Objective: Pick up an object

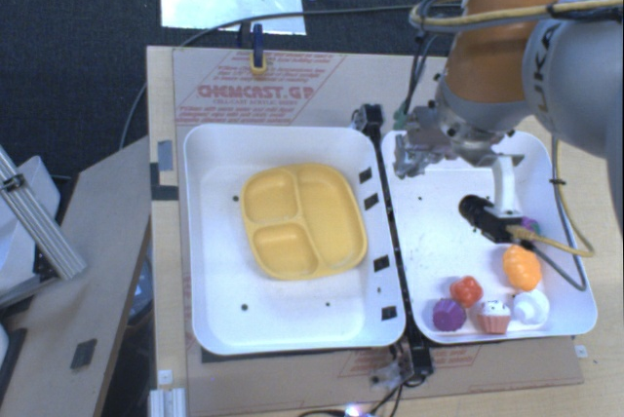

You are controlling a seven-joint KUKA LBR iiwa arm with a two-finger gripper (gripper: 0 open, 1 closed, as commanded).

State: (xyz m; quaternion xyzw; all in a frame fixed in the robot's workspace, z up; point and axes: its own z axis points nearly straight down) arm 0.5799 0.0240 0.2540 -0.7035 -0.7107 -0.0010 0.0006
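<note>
Orange egg (522, 267), tomato (466, 289), purple toy (448, 315), cupcake (494, 316) and white toy (531, 308) cluster in the right bin's (439, 240) near right corner. Gripper (414, 157) hangs over that bin's far left part, well apart from them; whether spread or closed cannot be told. Yellow plate (302, 220) lies in the left bin (214, 210).

The big grey arm (546, 45) runs off the right edge and covers the far side of the right bin (434, 249). The gripper (417, 155) is a small grey blur over that bin's far left corner. A purple thing (527, 225) peeks out just beyond the orange toy (522, 269), mostly hidden. The white toy (532, 308) in the near right corner is too small to name. A grey metal bar (39, 220) is cut off by the left edge.
</note>
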